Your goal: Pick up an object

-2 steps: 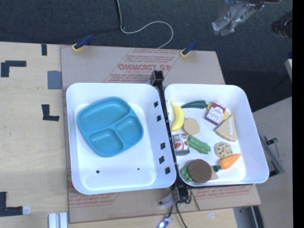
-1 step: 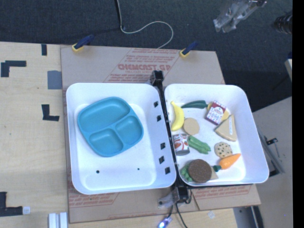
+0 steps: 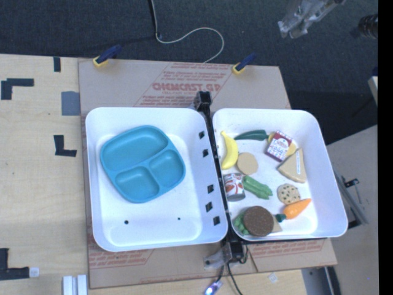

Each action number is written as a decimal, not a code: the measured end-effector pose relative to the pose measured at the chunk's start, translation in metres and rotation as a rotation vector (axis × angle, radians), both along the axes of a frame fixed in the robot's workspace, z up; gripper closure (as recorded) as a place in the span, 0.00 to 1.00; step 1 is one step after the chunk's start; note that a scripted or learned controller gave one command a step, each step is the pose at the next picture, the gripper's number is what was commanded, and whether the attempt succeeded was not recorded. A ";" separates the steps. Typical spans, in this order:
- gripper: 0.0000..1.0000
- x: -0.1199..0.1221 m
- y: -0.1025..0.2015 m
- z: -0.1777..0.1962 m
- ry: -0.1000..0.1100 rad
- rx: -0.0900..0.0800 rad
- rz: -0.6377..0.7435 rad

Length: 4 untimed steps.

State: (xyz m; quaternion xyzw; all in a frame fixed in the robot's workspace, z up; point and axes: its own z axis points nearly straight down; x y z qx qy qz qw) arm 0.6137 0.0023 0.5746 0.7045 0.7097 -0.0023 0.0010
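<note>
Toy food (image 3: 258,186) fills the right bin (image 3: 325,165); gripper (image 3: 301,20), blurred, hangs apart.

Floor: dark blue-grey carpet (image 3: 73,17) across the top and right
Bench: pale wooden top (image 3: 37,195) with black tape marks (image 3: 61,146)
Board: brown cardboard sheet (image 3: 178,88) with red lettering, held by two yellow-and-blue clamps (image 3: 107,55)
Cable: thin white wire (image 3: 190,35) looping over the carpet
Light: even, soft shadows
</note>
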 end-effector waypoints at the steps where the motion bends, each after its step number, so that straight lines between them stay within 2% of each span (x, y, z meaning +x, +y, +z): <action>1: 1.00 0.000 0.001 0.010 0.000 -0.001 0.001; 4: 1.00 0.001 0.003 0.039 0.002 -0.003 0.005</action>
